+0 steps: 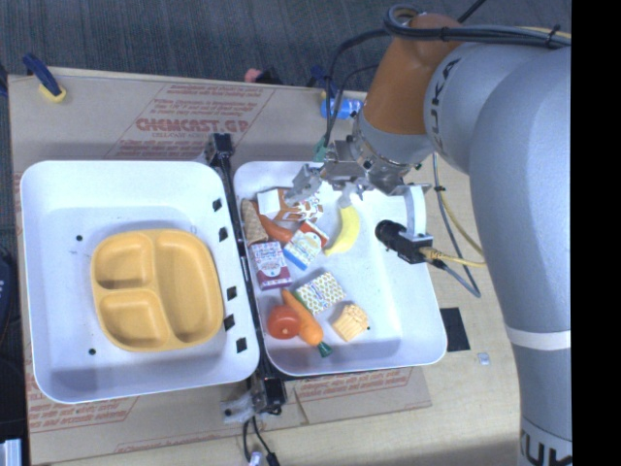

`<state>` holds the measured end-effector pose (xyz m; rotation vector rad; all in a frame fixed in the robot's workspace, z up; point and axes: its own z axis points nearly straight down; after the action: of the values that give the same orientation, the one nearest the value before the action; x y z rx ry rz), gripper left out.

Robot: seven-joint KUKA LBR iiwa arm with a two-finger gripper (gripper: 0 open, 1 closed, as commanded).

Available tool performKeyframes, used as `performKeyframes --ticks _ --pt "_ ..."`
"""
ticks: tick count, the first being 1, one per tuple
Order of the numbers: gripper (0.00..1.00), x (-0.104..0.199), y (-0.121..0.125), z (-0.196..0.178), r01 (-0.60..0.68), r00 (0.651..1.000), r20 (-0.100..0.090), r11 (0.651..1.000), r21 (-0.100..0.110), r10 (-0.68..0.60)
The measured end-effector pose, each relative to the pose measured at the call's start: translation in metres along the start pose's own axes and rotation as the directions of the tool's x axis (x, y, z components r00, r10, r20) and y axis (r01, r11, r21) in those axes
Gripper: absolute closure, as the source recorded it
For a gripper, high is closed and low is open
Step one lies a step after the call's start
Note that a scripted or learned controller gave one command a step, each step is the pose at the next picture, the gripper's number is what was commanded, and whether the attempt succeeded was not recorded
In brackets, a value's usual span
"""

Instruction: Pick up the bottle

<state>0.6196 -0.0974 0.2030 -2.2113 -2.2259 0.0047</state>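
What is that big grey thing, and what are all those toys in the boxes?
The big grey thing is a robot arm with an orange band. One camera looks down on the bench from above. At the arm's end is a gripper, like a two-finger hand, hanging over the right bin. That bin holds toy food: a banana, a carrot, a tomato, little boxes and more. The left bin holds a yellow tray with three sections. I cannot tell whether the gripper has grabbed anything.
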Motion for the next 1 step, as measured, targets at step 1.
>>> performKeyframes --ticks 1 --pt "1.0 0.0006 0.0002 -0.0101 0.005 1.0 0.0 1.0 0.003 -0.005"
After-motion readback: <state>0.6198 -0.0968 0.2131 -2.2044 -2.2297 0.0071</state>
